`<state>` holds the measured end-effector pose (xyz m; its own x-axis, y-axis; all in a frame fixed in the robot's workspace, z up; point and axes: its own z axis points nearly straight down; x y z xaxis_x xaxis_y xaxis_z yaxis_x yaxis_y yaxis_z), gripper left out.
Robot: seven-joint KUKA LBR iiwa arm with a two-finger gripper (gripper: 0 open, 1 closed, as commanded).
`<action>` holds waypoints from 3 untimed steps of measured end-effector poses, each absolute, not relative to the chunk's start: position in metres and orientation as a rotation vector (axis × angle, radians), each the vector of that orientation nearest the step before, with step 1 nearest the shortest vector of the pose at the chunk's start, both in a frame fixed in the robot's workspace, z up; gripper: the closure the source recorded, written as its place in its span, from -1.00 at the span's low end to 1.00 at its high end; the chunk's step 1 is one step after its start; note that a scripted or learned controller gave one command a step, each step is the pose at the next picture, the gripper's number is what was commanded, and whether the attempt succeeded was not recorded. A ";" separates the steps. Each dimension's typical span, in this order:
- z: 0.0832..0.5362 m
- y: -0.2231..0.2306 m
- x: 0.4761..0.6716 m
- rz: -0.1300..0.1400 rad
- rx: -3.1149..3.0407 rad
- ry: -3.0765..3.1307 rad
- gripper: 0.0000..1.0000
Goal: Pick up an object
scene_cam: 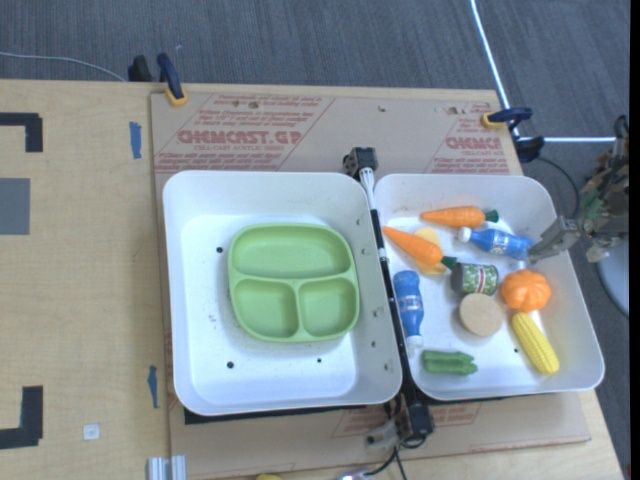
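The right bin (585, 353) holds several toy foods. Two carrots (455, 215) (412, 245) lie at the back, with a small blue bottle (497, 241) beside them. Below these are a green-labelled can (474, 278), an orange (526, 290), a tan disc (481, 315), a corn cob (535, 342), a second blue bottle (407, 303) and a green pickle (448, 363). My gripper (556, 238) reaches in at the bin's right rim. Its tip is close to the small blue bottle and just above the orange. Nothing is visibly held.
The left bin (190, 268) holds a green divided plate (294, 280). Both bins rest on a cardboard sheet (250, 128) clamped at its back corners. Cables and arm parts (605, 203) crowd the right edge.
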<state>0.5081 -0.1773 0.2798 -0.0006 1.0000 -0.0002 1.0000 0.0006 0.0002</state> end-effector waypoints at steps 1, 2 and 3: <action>0.140 -0.143 0.484 -0.001 2.224 2.223 -1.00; 0.087 -0.169 0.504 0.003 2.221 2.222 -1.00; 0.087 -0.140 0.552 0.006 2.216 2.220 -1.00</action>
<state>0.5522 -0.1398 0.0866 -0.0018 1.0000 -0.0009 1.0000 0.0018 0.0065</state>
